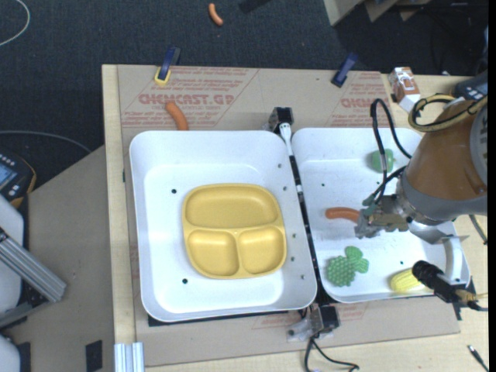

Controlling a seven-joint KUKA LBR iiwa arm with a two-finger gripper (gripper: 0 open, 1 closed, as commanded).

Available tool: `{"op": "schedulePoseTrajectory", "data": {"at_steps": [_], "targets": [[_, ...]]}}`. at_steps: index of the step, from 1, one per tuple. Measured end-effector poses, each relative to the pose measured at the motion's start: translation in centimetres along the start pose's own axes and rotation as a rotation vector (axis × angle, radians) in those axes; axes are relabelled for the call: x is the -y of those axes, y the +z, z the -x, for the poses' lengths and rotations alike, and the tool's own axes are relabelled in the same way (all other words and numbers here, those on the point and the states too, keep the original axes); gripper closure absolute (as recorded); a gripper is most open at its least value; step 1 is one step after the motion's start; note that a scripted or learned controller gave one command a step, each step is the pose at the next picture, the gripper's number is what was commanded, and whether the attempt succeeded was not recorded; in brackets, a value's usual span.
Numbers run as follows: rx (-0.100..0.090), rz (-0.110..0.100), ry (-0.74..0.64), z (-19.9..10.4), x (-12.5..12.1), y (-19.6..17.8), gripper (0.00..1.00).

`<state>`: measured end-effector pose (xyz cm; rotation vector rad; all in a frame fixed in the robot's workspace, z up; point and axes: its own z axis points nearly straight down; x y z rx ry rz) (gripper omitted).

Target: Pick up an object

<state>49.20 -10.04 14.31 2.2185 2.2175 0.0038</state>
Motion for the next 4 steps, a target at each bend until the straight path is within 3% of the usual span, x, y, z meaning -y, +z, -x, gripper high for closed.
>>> {"op": "schedulePoseTrajectory", "data": {"at_steps": [2,3,4], "targets": [[0.0,0.001,-0.002,0.2,-0.1,-8.4,1.0],[-0.005,-0.008,-0.006,-5.1,1.0,-8.4,1.0],[-0.004,-0.002,-0.008,-11.0,-0.3,-9.0,1.0]]}}
